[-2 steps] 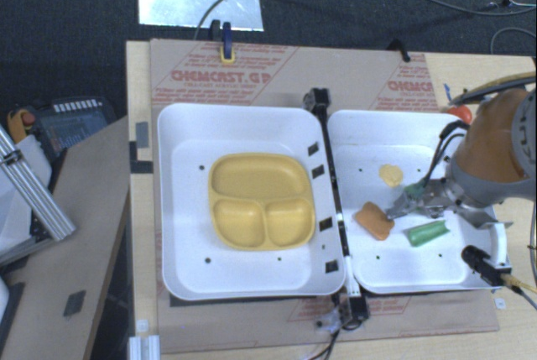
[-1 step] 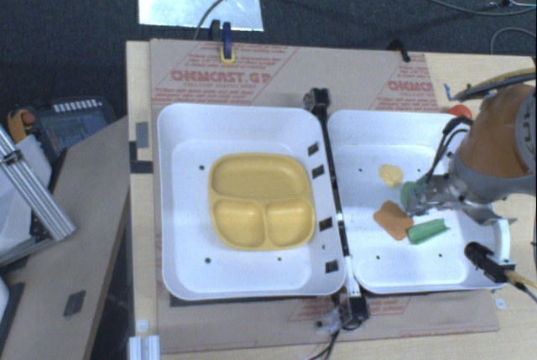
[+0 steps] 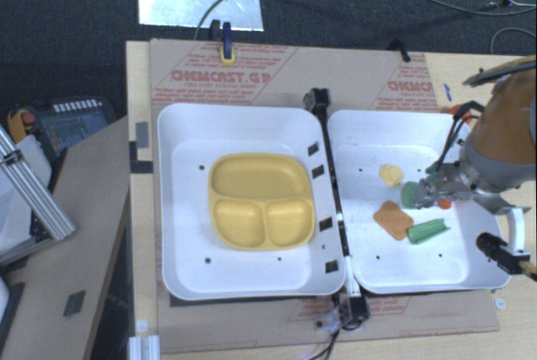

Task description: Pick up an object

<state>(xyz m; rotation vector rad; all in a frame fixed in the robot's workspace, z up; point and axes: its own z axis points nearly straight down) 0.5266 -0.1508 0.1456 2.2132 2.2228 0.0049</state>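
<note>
In the right bin [image 3: 369,266], four small toy foods sit close together near its middle and right side. There is a round green piece [image 3: 410,195], a yellow lump [image 3: 390,175] toward the bin's back, an orange-brown piece like a cracker [image 3: 393,220], and a long green piece like a pea pod [image 3: 427,230] toward the front.

The gripper [image 3: 436,192] is down low, right at the round green piece, so that looks like the thing it wants to pick up. I cannot tell if it is open or closed, or if it has hold of anything. The grey and orange arm [image 3: 503,140] leans in over the bin's right edge, likely because that is the short way in.

The left bin [image 3: 180,266] holds a yellow plate [image 3: 260,200] with three parts, sitting in its middle.

Both bins rest side by side on a cardboard sheet [image 3: 277,69].
</note>
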